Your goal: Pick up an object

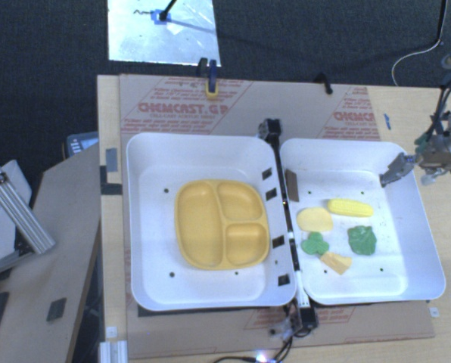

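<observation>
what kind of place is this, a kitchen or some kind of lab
Most likely a robotics lab bench, not a kitchen: two white bins clipped side by side on a board, toy food such as a corn cob beside a yellow divided tray, and a gripper reaching in.

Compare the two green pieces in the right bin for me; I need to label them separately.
The larger green piece lies nearer the bin's right side, darker and fuller; the smaller green piece sits to its left, lighter and more ragged. The smaller one lies close beside the orange wedge and below the pale yellow round piece; the larger one lies alone below the corn cob. Both are green toy foods.
</observation>
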